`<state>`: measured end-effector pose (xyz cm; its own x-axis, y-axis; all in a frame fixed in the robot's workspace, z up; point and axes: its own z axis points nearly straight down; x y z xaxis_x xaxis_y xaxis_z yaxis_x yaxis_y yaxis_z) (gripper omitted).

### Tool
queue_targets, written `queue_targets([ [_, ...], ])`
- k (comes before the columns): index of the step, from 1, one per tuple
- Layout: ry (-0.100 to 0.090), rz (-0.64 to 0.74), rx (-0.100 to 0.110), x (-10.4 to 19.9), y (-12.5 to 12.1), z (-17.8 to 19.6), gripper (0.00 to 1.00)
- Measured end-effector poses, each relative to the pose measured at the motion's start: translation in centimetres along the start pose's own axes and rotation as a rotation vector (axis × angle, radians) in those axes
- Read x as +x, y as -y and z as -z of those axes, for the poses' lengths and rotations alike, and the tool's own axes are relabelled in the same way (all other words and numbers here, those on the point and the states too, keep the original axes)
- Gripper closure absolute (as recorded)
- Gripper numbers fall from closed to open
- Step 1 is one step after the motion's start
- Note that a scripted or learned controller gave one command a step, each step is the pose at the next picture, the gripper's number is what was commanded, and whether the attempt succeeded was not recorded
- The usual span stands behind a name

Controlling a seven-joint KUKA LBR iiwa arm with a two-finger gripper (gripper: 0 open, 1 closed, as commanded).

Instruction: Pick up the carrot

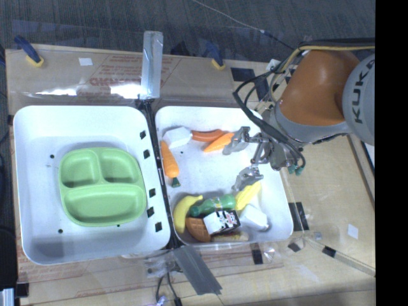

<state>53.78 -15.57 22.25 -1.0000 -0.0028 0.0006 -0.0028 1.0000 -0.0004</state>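
Approach step. Gripper spread wide, holding nothing, hanging over right bin, centre-right of frame. Carrot lies along the bin's left wall, apart. Next: shift left, line up, descend.

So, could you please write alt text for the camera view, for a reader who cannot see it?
A grey and orange robot arm reaches from the right, its open gripper holding nothing above the right bin, which holds toy food including a carrot by its left wall. The left bin holds a green divided plate.
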Motion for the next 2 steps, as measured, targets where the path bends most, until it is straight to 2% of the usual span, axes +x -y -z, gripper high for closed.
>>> queue_targets([
  [1,-0.008,-0.062,-0.003,-7.6,-0.4,-9.6,0.00],
  [2,-0.003,-0.091,-0.001,-10.0,0.1,-13.2,0.00],
])
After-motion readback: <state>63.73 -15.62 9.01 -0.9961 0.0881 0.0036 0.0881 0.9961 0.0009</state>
